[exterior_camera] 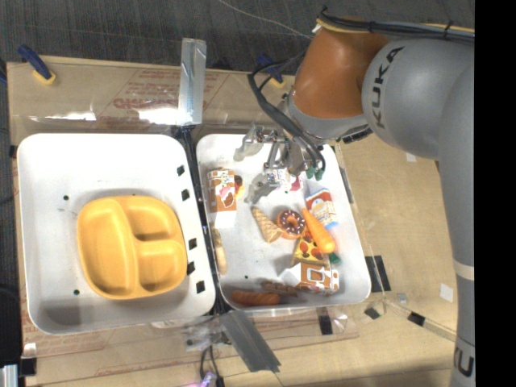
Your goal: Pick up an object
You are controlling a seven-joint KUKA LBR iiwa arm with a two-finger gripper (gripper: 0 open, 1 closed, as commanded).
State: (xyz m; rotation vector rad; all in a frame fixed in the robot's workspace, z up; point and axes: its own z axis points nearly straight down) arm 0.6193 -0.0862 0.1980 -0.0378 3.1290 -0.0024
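Two white bins sat side by side on the tabletop. The pincer (270,168) hung over the right bin (242,256) toward its 12 o'clock end, whether open or closed was impossible to tell. Toy foods lay below it: a carrot (319,230) and doughnut (289,221) toward 4 o'clock. The left bin (48,168) held a yellow tray (131,247).

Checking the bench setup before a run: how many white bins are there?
2. The left bin holds a yellow divided tray; the right bin holds the toy food, with the gripper above its far end.
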